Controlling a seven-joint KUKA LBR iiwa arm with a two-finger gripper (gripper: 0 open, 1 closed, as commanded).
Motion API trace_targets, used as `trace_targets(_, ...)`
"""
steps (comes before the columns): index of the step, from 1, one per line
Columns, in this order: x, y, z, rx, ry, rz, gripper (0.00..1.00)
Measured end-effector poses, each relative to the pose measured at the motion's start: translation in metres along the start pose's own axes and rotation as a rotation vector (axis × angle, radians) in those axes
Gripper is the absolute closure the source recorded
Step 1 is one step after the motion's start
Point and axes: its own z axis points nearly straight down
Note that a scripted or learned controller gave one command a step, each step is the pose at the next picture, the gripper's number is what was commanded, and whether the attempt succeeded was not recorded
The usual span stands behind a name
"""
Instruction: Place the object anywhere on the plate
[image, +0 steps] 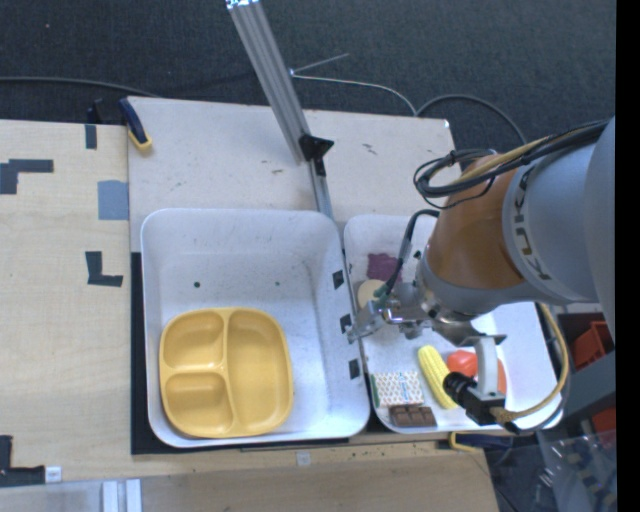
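A smooth yellow three-compartment plate (227, 372) is lying in the left bin (240, 235), near its front. The right bin (355, 300) is holding a purple piece (382, 265), a pale round item (371, 292), a yellow corn cob (436, 375), an orange-red item (462, 361), a speckled block (398, 386) and a ridged brown bar (410, 415). The gripper (368, 322) is hanging over the right bin's left side; its opening cannot be judged.

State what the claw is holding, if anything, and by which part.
It cannot be told. The claw sits low in the right bin, near a purple item, and the arm covers its tips.
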Motion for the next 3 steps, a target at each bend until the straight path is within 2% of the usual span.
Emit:
trace_targets(1, -0.043, 0.018, 0.005, 0.007, -0.003, 0.009, 0.0)
trace_targets(2, 0.051, 0.006, -0.017, 0.007, 0.002, -0.003, 0.0)
trace_targets(3, 0.046, 0.006, -0.017, 0.008, -0.002, 0.005, 0.0)
